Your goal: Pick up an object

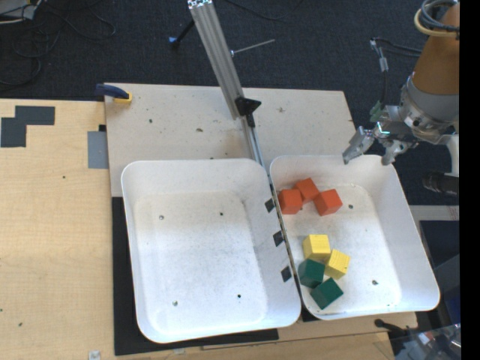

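Camera view from above the bench: I see the grey arm with its orange band (pixel 435 58) reaching in from the right, its two-finger gripper (pixel 373 150) hovering over the far edge of the right-hand shallow white bin (pixel 420 276); the fingers are spread apart with nothing between them. Three orange-red cubes (pixel 308 197) lie clustered near that bin's far left corner, touching one another; two yellow cubes (pixel 325 254) and two dark green cubes (pixel 319 282) sit bunched against its left wall toward the near edge, well apart from the gripper. The left-hand shallow white bin (pixel 150 193) adjoins it, joined by small black clips (pixel 277 238) along the shared rim; a slanted aluminium rail (pixel 222 58) rises from the bench behind both bins; a blue-and-yellow clamp (pixel 115 93) grips the bench's far left corner.
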You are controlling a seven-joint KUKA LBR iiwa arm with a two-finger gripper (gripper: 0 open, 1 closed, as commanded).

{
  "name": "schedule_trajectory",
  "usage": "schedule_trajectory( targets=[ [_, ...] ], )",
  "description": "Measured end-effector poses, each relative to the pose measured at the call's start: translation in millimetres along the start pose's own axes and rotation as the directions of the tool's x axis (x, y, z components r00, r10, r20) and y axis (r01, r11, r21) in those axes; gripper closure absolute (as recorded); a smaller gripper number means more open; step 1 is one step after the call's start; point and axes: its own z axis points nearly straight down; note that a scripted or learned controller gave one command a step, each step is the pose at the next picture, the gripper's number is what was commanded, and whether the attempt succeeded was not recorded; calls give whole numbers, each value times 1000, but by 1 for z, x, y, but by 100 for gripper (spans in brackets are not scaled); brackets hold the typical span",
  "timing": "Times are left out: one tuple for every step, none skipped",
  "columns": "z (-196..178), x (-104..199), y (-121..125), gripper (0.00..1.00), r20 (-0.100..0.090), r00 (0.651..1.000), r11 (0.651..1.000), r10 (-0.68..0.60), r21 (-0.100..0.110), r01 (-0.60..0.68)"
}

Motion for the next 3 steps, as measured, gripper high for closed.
schedule_trajectory(
  targets=[
    [-3,0,1,0,2,1000,1000,-3,-4,3],
    [49,-7,-6,0,1,1000,1000,2,0,-2],
    [100,-5,3,0,0,1000,1000,-2,0,2]
  ],
)
